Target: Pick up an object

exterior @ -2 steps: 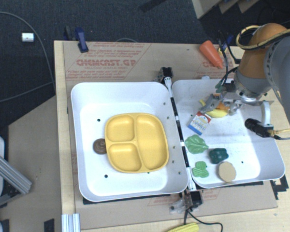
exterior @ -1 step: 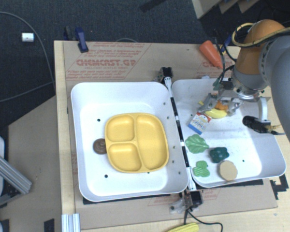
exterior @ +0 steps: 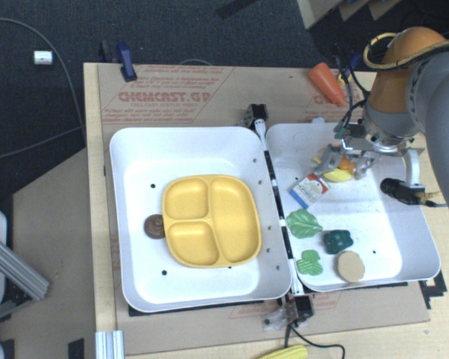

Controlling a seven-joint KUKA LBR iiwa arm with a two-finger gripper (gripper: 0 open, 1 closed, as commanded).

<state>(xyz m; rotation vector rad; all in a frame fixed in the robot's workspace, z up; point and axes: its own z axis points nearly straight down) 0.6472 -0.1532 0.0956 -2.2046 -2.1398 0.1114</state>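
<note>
The hand [exterior: 343, 158] is hanging low in the upper part of the right bin [exterior: 404, 256], at the end of the grey arm [exterior: 434, 88] that is reaching in from the right, with the orange band [exterior: 401, 72] sitting just above the wrist. Whether it is open or closed is not something the view is showing, since the metal parts are blurring together there. A small yellow and orange object [exterior: 339, 174] is lying directly beneath the hand, apparently touching it, though I cannot tell whether it is being gripped. Just beside that, down and to the left, a small white packet with red and blue print [exterior: 309, 190] is lying at a tilt.

Further toward the near side of the same bin, a green leaf-shaped piece [exterior: 304, 223] is resting by the dividing wall, a dark teal block [exterior: 337, 240] is sitting just to its right, a smaller green piece [exterior: 310, 262] is lying below, and a tan round disc [exterior: 350, 266] is lying beside that one. All four are lying well apart from the hand.

The left bin [exterior: 135, 200] is holding a yellow divided plate [exterior: 209, 220], with a brown round object [exterior: 154, 226] peeking out at its left edge. Both bins are resting on the table [exterior: 97, 126], and an orange carrot-shaped item [exterior: 327, 84] is lying on the table beyond the right bin.
</note>
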